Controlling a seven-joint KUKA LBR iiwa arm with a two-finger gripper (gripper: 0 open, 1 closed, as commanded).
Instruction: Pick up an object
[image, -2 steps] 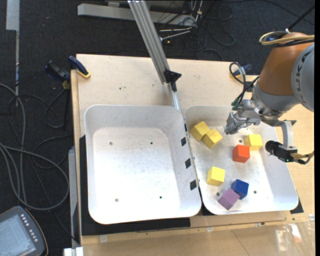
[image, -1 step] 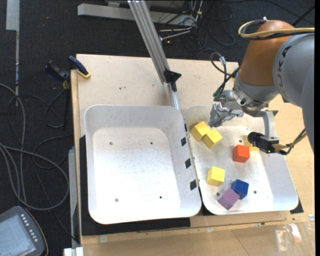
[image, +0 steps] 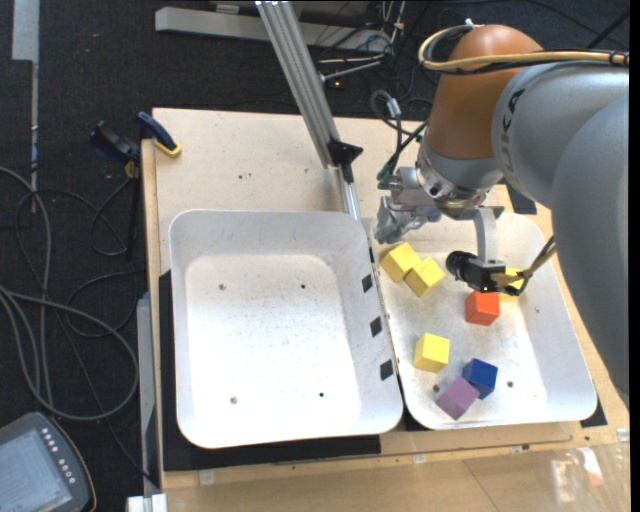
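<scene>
Likely target: two yellow blocks (image: 411, 268), touching each other, in the far corner of the right-hand bin (image: 545, 335), close to its inner rim.

The jaws hang just above the far edge of that pair, at the bin's far inner corner. Nothing is seen held. From this slant I cannot tell how wide they stand.

Also in the bin:
- orange cube (image: 482, 307), mid-bin
- single yellow cube (image: 432, 351), nearer, along the inner rim
- blue cube (image: 481, 375) and purple cube (image: 458, 397), near the front wall, corner to corner or nearly so

The arm (image: 560, 110) comes in over the bin's outer side. The left-hand bin (image: 270, 330) abuts the right-hand bin's inner rim. Both sit on the pale surface (image: 230, 160).

Step, as judged: approach, with the descent over the yellow pair not yet finished and no grasp made.

The next move calls for settling on one block, since the two touch and the rim crowds them. The jaws should straddle free faces, then drop and close. Risk: nudging the neighbour, or pinching both askew.
</scene>
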